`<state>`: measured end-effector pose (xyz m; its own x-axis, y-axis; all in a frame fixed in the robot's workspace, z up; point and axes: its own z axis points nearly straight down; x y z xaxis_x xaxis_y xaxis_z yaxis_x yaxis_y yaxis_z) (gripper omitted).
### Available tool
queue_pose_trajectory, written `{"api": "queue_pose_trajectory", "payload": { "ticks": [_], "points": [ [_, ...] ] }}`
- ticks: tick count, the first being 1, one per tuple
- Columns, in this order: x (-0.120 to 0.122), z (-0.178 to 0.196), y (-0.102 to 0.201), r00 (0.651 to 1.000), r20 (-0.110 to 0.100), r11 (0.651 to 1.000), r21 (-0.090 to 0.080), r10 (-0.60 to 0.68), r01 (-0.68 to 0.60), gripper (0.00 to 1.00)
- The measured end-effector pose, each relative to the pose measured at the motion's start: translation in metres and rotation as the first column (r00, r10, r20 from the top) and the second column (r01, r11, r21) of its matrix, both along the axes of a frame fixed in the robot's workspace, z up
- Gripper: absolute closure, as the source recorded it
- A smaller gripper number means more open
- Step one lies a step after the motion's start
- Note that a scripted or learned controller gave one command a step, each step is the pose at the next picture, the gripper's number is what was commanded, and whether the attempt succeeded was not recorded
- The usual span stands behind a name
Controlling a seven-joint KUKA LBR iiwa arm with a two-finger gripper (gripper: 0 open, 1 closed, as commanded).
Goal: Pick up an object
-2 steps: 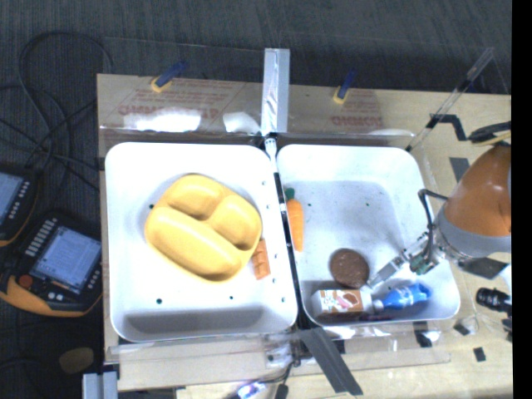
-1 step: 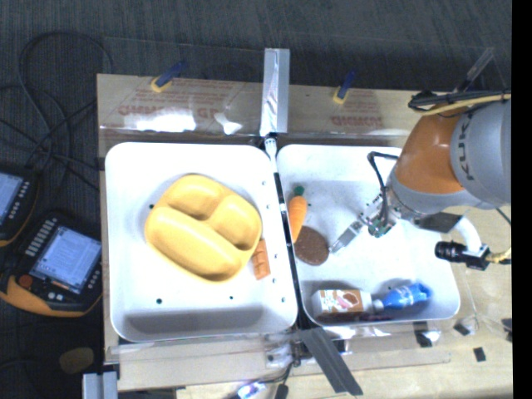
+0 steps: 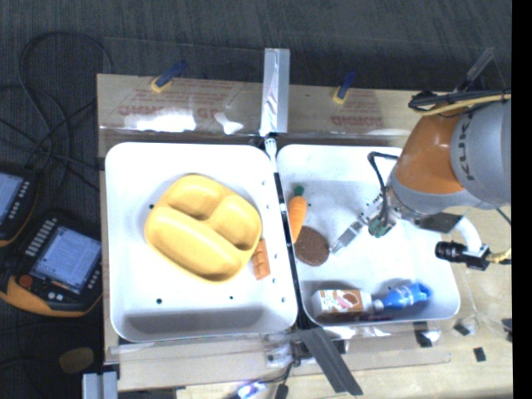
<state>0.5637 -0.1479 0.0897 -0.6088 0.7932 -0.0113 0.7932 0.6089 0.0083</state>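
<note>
Hovering in the right bin [image 3: 449, 302], the gripper [image 3: 345, 239] grasps nothing I can see, its state untellable, with the cookie [image 3: 312, 246] at its nine o'clock unlifted.

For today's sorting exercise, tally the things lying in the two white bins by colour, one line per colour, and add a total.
Yellow: 1, the big bread-shaped object in the left bin.
Orange: 2, the carrot in the right bin and a small orange piece in the left bin.
Brown: 2, the round disc and the brown bottle.
Blue: 1, the blue bottle.
Total: 6
</note>
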Motion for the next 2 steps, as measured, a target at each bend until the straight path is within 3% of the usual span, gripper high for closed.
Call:
{"api": "queue_pose_trajectory", "payload": {
  "ticks": [1, 2],
  "points": [
    [-0.033, 0.000, 0.042, 1.000, -0.002, 1.000, 0.000, -0.015, 0.015, 0.00],
    [0.061, -0.001, 0.041, 0.959, -0.003, 0.959, 0.003, -0.282, 0.282, 0.00]
  ]
}}
